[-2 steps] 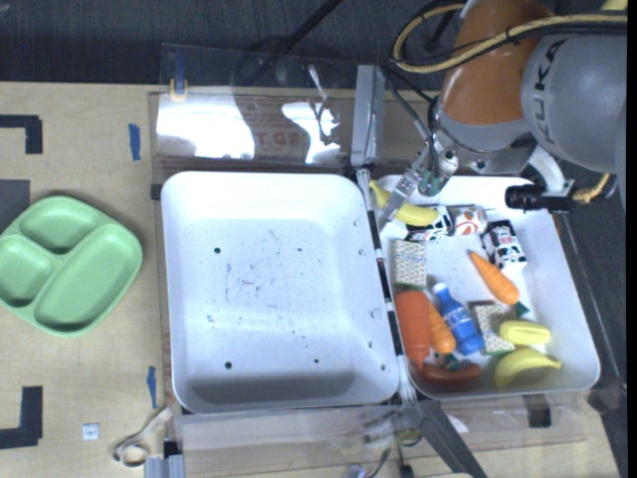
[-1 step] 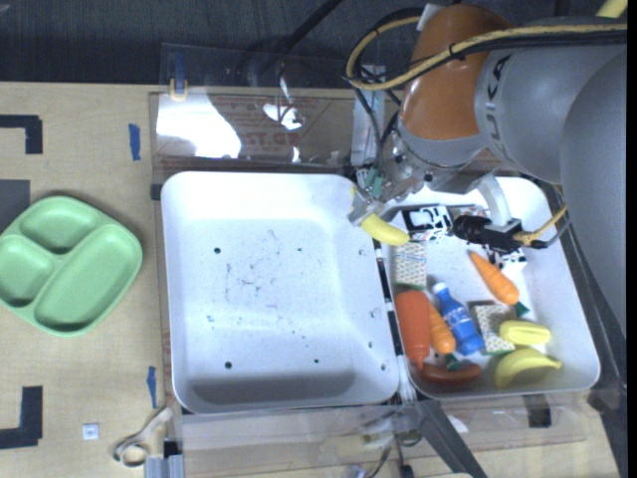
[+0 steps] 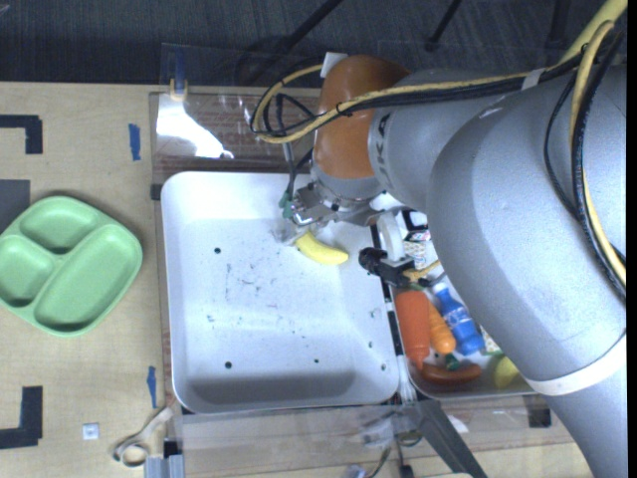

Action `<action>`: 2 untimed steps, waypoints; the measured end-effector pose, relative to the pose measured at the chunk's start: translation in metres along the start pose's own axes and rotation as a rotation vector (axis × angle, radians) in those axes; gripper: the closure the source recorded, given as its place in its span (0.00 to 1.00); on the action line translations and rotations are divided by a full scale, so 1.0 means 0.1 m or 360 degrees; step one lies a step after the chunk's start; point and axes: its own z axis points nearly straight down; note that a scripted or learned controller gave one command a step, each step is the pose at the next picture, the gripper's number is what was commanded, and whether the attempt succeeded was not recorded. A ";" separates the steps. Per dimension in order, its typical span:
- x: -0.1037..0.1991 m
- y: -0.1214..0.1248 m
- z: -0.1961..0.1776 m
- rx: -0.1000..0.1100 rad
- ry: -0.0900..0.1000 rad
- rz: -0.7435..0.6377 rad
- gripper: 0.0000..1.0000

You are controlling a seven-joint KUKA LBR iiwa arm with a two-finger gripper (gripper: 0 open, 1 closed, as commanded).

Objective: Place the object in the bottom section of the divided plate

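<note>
A grey robot arm [image 3: 498, 197] with an orange band reaches over the bench, its claw [image 3: 299, 212] lowered near the back edge of the left white bin [image 3: 269, 366], just above and beside a small yellow banana [image 3: 322, 251] lying on the bin floor close to the right wall. The wrist hides the tip, so the claw's state cannot be told from this angle, and nothing is seen gripped in it; the banana appears to rest on the bin floor, not lifted. The green divided plate [image 3: 68, 264] sits well apart on the wooden bench at the left, its long bottom section bare. The right bin [image 3: 478, 381] holds a crowd of items, among them a carrot [image 3: 413, 325] and a blue-capped bottle [image 3: 456, 325]. The pick looks unfinished, and the risks are plain: the banana is curved and smooth (likely plastic), so an off-centre pinch could roll it aside or squirt it out toward the bin wall. A weak hold could also drop it on the long carry across the bin rim to the plate, or land it in one of the smaller upper sections.
</note>
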 end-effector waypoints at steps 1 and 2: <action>0.45 0.35 -0.66 0.0007 -0.0001 0.0237 1.00; 1.00 0.23 -0.34 0.0012 0.0000 0.0237 1.00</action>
